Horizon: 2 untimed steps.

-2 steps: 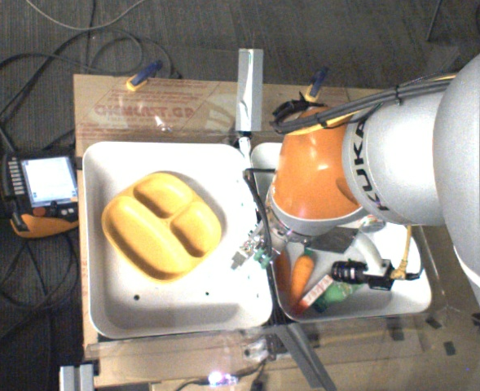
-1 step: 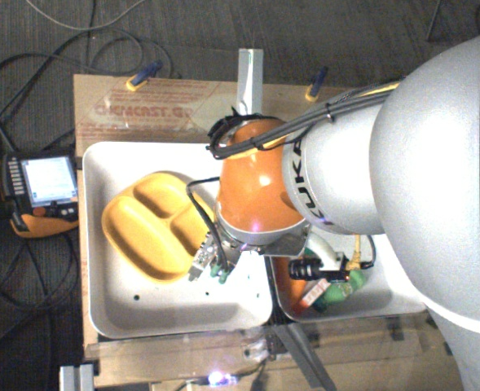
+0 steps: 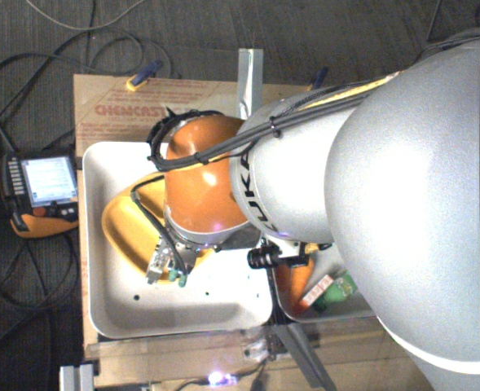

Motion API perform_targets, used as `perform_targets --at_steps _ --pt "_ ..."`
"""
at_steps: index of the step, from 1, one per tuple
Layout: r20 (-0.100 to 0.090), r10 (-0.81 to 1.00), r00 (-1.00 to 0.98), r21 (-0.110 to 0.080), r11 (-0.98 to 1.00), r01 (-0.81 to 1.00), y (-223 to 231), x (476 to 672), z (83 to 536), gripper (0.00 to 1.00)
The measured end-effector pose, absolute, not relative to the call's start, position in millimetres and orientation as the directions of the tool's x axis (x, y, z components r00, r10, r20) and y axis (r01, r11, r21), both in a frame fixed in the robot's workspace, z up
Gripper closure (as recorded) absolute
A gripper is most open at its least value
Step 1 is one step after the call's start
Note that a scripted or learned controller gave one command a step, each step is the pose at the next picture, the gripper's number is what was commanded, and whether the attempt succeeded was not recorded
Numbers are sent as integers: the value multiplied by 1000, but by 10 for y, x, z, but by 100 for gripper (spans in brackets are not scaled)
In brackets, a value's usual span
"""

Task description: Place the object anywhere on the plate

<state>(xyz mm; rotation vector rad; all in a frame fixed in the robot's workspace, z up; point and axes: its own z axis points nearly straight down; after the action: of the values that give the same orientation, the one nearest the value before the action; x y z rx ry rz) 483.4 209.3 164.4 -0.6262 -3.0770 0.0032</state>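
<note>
Yellow round plastic plate (image 3: 125, 226) lies just left of our tool (image 3: 165, 269), touching it. We cannot tell the tool's state.

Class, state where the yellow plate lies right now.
The yellow plate lies in the left white bin, against its left side, partly hidden beneath the arm's orange band.

A wooden bench (image 3: 109, 112) with red printing along its upper left part carries two shallow white bins side by side. The left bin (image 3: 117, 308) sits at lower centre-left of the frame; the right bin (image 3: 292, 312), largely hidden, adjoins it at lower centre.
</note>
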Motion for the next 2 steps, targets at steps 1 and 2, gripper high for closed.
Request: perform_targets --at_steps 1,2 --pt "-5 -107 -994 0 994 -107 1458 4855 3559 100" --pt "0 36 -999 1 999 36 2332 5353 2834 100"
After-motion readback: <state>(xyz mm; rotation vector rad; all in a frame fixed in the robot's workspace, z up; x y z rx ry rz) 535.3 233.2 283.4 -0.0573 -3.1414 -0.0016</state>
